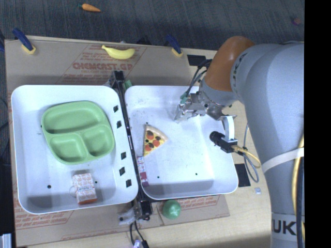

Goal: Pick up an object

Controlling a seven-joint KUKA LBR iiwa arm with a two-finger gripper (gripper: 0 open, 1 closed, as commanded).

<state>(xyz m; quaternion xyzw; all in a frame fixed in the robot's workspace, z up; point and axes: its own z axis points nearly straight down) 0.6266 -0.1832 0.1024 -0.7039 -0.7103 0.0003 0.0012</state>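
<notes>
Over the right bin (217, 182) I see my gripper (187, 110) hanging low near the far side, with the big grey arm reaching in from the right. I cannot tell how the gripper is set, and I see nothing held in it. The toy pizza slice (153, 140) lies flat on the bin floor, near the left wall, a little way from the gripper. I think it is the thing to grab, since it is the closest. The green divided plate (77, 130) and a small snack packet (84, 187) sit in the left bin (20, 138), so they are out of the way. A toy banana (118, 51) and a green ball (171, 208) rest outside the bins on the cardboard.
</notes>
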